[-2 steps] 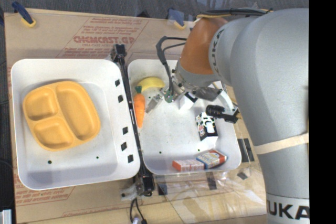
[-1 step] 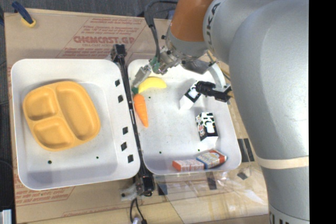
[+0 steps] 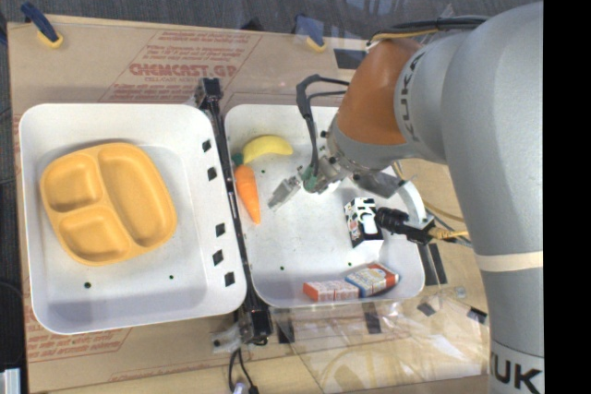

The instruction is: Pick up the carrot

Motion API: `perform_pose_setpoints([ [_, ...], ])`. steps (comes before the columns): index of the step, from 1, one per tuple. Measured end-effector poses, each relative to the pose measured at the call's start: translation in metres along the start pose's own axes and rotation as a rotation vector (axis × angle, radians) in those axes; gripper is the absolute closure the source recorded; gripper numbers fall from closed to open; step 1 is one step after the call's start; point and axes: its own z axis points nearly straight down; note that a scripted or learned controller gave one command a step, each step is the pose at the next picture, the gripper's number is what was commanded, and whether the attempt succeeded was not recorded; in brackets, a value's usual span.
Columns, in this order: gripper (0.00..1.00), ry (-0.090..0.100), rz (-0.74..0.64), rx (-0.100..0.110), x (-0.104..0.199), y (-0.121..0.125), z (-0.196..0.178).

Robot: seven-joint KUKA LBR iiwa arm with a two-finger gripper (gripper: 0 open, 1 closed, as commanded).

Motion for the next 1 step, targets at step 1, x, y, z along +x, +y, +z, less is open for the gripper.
perform_pose_setpoints([
  [1,0.00,-0.010,0.119,-0.009,-0.0222,0.0498,0.0332],
])
